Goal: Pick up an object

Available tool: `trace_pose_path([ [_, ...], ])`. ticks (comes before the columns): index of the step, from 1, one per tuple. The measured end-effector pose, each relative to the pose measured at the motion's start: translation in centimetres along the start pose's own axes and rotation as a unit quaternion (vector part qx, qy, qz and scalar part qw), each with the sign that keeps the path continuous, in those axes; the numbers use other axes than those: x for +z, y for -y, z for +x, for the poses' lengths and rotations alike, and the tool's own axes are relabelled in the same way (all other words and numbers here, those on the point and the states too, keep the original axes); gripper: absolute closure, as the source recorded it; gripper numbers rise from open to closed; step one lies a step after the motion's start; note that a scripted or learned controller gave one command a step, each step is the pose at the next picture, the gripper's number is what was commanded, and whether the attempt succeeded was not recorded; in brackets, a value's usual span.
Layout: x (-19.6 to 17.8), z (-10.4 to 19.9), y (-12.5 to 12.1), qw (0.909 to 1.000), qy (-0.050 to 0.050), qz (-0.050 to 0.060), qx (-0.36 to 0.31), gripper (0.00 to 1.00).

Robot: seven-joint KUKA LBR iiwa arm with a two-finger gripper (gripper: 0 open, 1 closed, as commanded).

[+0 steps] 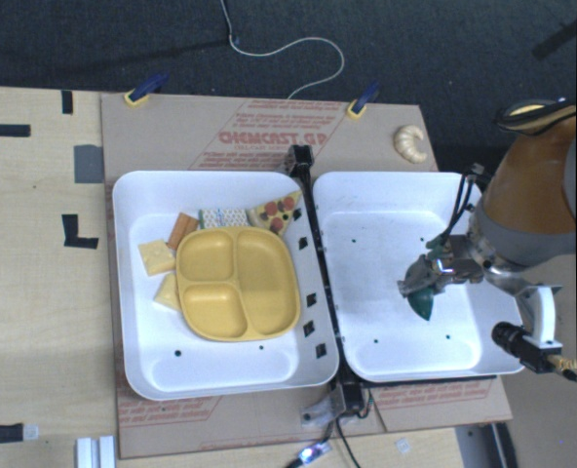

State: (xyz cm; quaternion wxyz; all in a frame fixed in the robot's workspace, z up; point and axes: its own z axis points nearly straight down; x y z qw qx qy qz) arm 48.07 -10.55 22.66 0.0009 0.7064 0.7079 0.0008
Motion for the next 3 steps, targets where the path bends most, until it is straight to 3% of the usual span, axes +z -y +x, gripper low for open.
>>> trace_pose_path([
  [3, 0.8, 9.0, -12.6, 1.0, 0.0, 0.001, -0.002, 1.0],
])
